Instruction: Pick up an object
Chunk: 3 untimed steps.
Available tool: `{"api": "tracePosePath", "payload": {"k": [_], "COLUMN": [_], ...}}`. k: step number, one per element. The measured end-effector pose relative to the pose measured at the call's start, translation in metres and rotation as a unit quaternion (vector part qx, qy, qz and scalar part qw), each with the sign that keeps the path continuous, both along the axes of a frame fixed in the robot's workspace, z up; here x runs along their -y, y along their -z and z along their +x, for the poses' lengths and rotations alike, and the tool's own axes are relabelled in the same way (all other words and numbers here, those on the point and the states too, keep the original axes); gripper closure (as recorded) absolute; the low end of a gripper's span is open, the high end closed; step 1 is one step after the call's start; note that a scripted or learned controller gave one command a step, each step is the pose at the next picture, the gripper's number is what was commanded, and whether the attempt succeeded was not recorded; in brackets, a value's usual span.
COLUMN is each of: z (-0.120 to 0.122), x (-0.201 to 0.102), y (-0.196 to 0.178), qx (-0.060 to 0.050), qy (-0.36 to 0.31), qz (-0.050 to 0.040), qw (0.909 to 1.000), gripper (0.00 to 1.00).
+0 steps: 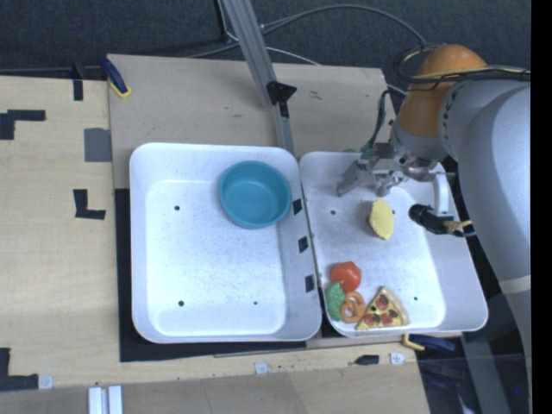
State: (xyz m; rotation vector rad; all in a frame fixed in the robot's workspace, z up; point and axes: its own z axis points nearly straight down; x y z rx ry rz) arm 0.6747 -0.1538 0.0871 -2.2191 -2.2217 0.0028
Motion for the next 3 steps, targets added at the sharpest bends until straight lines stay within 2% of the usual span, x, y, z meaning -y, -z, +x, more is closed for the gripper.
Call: {"api": "tracePosePath", "payload": {"k": [1,2,3], "z": [0.001,0.003,-0.007], "x": [0.0,0.001,0.002], "y": [-0.012,-0.054,-0.106], "qx": [0.001,0.003,0.003], "qy": [0.0,0.0,0.0], "qz": [-0.0003,-0.0001,-0.0001], "qw": [1.0,1.0,1.0], "gripper": [1.0,1.0,1.0]}}
